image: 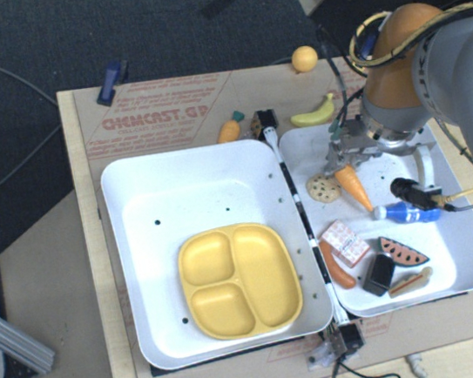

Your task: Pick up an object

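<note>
My gripper (345, 157) hangs over the far part of the right bin (468, 268), under the grey wrist with its orange band. Just below it lies an orange carrot (353, 187), its thick end right at the gripper's tip; whether they touch I cannot tell. A speckled cookie (322, 188) lies to the carrot's left. Nearer the front are a blue marker (408, 214), a pink box (346, 243), a red sausage (336, 267), a black block (378, 274), a watermelon slice (402, 250) and a brown stick (409, 282).
The left bin (132, 199) holds a yellow divided plate (238, 279). On the board behind the bins lie a banana (313, 113), an orange ball (305, 59), a small carrot toy (229, 130), a black piece (265, 120) and a blue clip (111, 84).
</note>
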